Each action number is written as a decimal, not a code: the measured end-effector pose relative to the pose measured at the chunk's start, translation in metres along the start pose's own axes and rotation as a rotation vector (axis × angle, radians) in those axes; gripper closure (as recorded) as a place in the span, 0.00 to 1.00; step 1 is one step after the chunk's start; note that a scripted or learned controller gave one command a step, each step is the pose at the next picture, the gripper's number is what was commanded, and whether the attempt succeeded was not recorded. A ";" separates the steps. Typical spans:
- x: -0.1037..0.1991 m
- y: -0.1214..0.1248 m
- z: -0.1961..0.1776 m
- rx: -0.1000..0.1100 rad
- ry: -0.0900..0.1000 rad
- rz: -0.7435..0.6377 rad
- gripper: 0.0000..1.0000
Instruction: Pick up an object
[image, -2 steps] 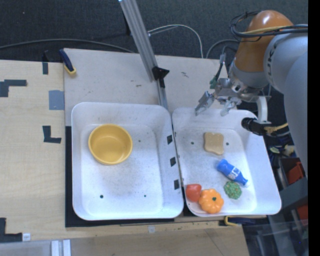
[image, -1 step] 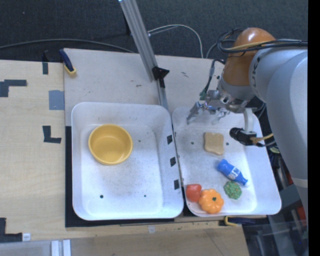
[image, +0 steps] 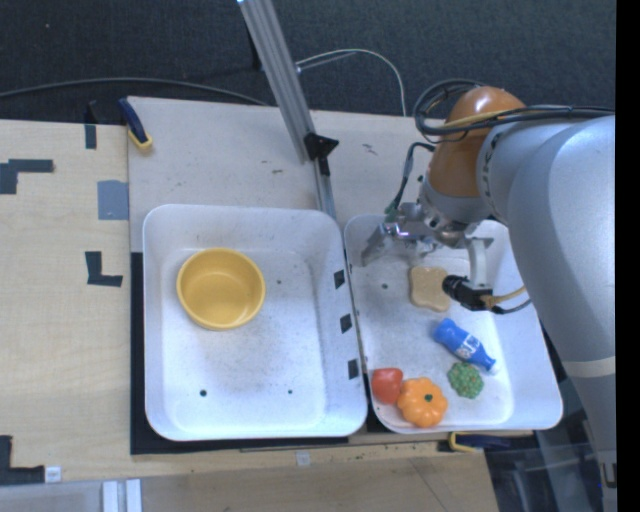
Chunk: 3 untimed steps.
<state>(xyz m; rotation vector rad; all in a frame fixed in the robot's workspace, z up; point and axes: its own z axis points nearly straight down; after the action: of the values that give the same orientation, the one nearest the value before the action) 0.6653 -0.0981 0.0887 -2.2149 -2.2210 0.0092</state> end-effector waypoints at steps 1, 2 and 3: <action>0.001 0.002 -0.014 -0.005 0.000 -0.001 1.00; 0.000 0.000 -0.078 -0.012 0.000 0.001 1.00; 0.000 -0.003 -0.141 -0.014 0.000 0.001 1.00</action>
<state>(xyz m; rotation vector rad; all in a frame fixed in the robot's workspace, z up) 0.6631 -0.0977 0.2298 -2.2230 -2.2270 -0.0058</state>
